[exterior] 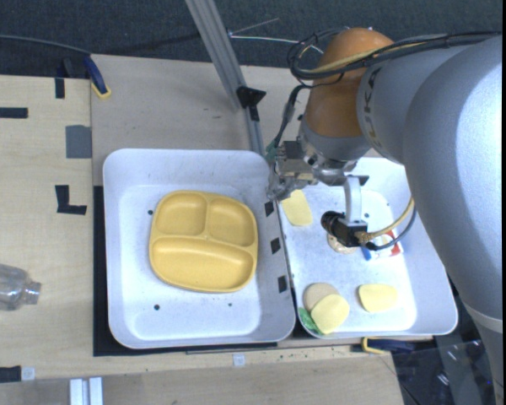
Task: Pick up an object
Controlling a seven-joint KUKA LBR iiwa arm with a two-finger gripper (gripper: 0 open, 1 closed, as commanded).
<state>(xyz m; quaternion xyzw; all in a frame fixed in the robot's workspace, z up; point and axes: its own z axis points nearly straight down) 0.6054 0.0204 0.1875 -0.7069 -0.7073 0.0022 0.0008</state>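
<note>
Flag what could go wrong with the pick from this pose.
1. The gripper sits right beside the wall between the bins, and the pale yellow piece lies close to that wall. A descent here may clip the wall or push the piece against it.
2. In the right bin, at the front corner, a yellow-green lump overlaps a beige round one. A grab there could shove both or slip off.

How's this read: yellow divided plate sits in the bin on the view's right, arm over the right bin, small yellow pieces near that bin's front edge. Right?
No. The camera view shows the yellow divided plate in the bin on the view's left. The rest stands: arm over the right bin, small yellow pieces near its front edge.
</note>
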